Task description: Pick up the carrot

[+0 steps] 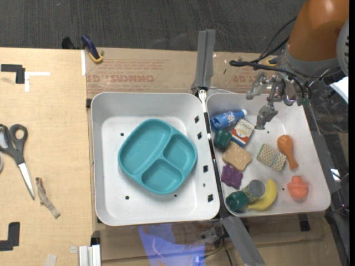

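A wooden bench bears two white bins [319, 148]. The gripper [265, 117], opening unclear, hovers over the right one; the carrot [286, 148] lies just below-right, and crowded toys risk a mis-grab.

orange carrot [287, 150], lying flat and slanted, fat end up, in the right bin's right half
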